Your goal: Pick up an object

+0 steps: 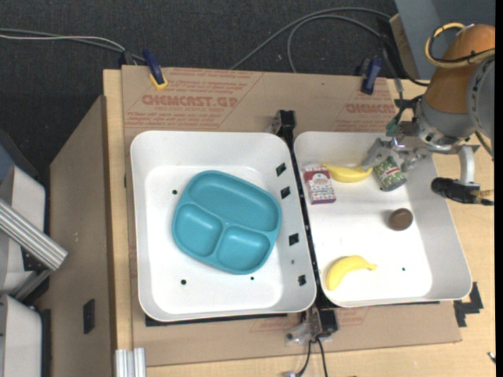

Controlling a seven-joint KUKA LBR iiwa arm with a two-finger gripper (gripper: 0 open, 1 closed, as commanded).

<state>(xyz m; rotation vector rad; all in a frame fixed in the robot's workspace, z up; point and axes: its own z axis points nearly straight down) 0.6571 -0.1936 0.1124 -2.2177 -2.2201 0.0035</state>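
Green-patterned can [389, 173] sits directly under the fingers [391, 154]; their grip state is unclear.

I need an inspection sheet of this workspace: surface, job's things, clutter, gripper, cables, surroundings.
Surface: brown bench board bearing left bin and right bin.
Job's things: right bin holds upper banana, lower banana, small red-and-white box, brown round object, greenish patterned object; left bin holds blue divided tray.
Clutter: nothing seen.
Gripper: gripper over right bin's far end, by the greenish object; grasp unclear.
Cables: black cables behind the bench.
Surroundings: dark floor.
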